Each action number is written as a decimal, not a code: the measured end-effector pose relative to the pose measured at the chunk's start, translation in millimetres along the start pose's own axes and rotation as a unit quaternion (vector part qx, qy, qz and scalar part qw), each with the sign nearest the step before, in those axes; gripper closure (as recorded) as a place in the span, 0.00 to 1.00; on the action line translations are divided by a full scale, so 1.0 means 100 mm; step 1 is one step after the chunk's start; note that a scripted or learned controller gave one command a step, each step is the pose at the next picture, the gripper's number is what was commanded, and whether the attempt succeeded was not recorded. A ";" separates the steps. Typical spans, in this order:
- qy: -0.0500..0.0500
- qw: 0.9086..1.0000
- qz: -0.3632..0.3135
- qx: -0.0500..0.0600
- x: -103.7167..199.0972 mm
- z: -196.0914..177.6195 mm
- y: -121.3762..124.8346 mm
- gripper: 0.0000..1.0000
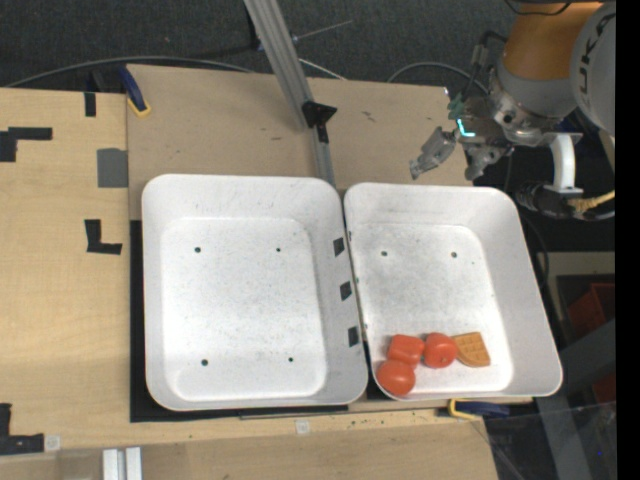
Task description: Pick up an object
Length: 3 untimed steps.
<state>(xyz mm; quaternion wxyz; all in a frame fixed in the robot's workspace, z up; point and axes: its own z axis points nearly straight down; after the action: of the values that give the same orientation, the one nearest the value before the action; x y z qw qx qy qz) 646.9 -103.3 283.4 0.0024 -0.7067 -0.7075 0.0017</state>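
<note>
Three red round pieces lie close together at the front of the right bin (pixel 500 228): one (pixel 405 348), a second (pixel 439 351) to its right, and a third (pixel 396 377) by the front rim. An orange flat wedge (pixel 472 349) touches the second red piece on its right side. My gripper (pixel 453 164) hangs above the back rim of the right bin, far from these pieces. It is open with nothing between its fingers (pixel 431 156).
The left bin (pixel 170 268) sits beside the right one, their rims meeting in the middle. A grey metal pole (pixel 285 53) slants down to the bins' back junction. Cables and the arm's body (pixel 550 58) crowd the back right.
</note>
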 end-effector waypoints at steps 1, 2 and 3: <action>0.000 1.000 0.000 -0.002 0.00 -0.03 0.01 0.00; -0.001 1.000 -0.001 0.001 0.05 0.62 -0.01 0.00; -0.001 1.000 0.000 0.001 0.00 1.14 -0.11 0.00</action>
<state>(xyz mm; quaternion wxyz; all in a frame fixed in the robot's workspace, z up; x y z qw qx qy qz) 635.7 -103.4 169.2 0.0025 -0.7069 -0.7073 0.0029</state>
